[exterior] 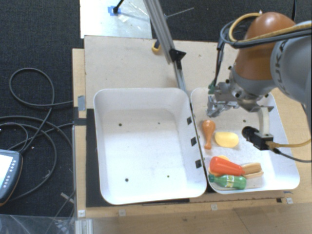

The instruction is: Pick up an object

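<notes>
Gripper (216,108) hovers over right bin (287,172), fingers' state can't tell; drumstick (208,130), lemon (226,139), carrot (225,166) all unlifted; pick pending.

The arm (287,65) is grey with a rounded, glossy orange band above the wrist, dark and yellow cables looped across it, a metallic silver tool (217,107) with a small green mark, and a black block trailing a yellow cable.
</notes>
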`<control>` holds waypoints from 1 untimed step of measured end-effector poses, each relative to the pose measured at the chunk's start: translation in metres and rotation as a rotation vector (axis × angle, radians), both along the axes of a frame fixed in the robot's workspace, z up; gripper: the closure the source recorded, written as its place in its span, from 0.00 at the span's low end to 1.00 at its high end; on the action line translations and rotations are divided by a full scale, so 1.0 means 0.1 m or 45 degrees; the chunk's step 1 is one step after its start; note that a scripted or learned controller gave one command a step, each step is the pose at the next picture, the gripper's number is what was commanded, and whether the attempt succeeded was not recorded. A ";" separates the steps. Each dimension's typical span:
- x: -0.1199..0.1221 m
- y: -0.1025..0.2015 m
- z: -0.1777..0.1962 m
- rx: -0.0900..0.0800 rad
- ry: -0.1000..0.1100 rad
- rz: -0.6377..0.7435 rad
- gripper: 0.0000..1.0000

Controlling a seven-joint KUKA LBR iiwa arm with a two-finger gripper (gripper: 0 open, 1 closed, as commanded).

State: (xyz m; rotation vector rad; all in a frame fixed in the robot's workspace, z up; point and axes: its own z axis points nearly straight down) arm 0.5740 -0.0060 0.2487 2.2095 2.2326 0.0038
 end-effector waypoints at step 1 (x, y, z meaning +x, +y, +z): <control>0.29 0.45 0.05 -0.001 -0.003 -0.001 1.00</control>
